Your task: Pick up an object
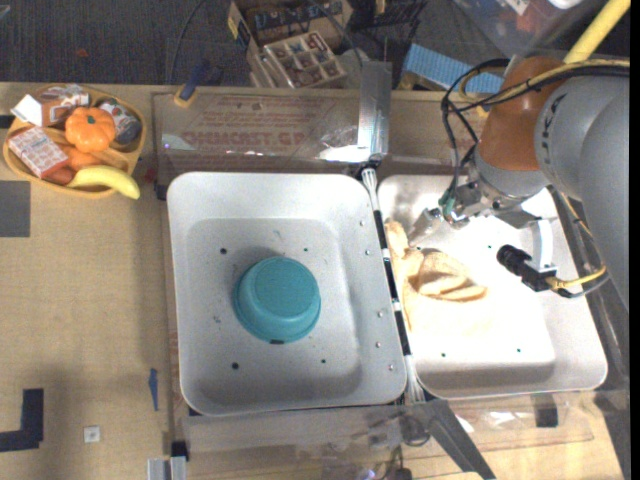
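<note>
Gripper (432, 218) sits low in the right bin (520, 353), near its far left corner, just above a tan, floppy object (440, 273) lying against that bin's left wall; whether it is clenched or released cannot be told. Nothing shows between it. An upturned teal bowl (279, 298) rests mid-floor in the left bin (200, 228). A fruit basket (70, 143) sits at the desk's far left corner.

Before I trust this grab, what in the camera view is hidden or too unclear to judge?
- Hand: small and washed out against the bright right bin; grip state unreadable.
- Tan object: overexposed, so its identity and outline are unclear; contact with the hand cannot be judged.
- Right bin's far right corner: covered by the arm.
- Basket contents: too small to identify fully.
</note>
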Controlling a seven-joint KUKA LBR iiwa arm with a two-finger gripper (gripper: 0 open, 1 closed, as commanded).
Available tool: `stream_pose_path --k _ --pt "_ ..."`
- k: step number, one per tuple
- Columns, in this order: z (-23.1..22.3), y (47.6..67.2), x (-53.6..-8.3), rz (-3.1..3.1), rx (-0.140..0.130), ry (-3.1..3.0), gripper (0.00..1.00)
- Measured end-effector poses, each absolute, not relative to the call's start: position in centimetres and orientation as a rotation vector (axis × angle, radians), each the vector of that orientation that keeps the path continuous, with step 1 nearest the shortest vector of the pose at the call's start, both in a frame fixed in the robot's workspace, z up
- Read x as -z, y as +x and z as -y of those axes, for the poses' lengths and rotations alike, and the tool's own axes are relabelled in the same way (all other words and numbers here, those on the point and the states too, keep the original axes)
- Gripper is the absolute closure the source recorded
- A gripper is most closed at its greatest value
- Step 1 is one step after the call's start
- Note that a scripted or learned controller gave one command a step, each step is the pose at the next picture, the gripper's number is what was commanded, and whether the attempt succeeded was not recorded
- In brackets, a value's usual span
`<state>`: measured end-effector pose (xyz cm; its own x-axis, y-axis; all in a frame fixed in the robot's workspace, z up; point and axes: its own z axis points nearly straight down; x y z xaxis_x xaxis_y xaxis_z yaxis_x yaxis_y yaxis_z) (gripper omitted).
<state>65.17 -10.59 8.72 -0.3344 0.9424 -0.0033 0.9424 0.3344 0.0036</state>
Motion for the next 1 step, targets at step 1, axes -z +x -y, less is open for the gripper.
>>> stream_pose_path --k 1 --pt "10.03 57.72 -8.81 -2.595 -0.004 1.766 0.00"
